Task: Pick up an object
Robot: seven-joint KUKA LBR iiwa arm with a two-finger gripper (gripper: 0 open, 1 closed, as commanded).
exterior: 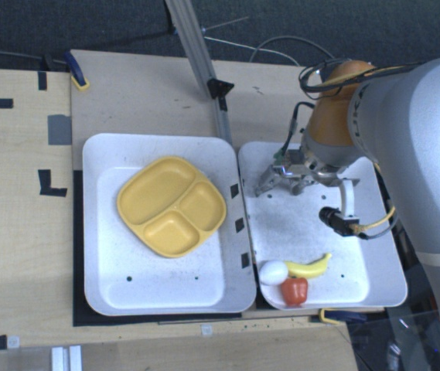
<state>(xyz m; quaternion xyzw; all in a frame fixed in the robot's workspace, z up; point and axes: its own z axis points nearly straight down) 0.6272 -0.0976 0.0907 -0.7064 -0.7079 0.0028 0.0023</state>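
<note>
- My two-finger metal claw (275,178) hangs over the upper left part of the right shallow white bin (374,284), close to the divide between the two bins.
- My fingers (266,184) point left and slightly down; they stand apart with nothing between them (a modest spread, as far as this slanted view lets me judge).
- The things I might lift sit well away from my claw, in the lower left corner of the same bin: a small white egg-shaped object (273,272), a yellow plastic banana (310,267) just to its right, and a red pepper-like toy (295,290) just below both.
- These three crowd together, touching or nearly so.
- The left shallow white bin (104,284) holds a yellow plastic tray with three compartments (172,205), lying flat and turned at an angle.
</note>
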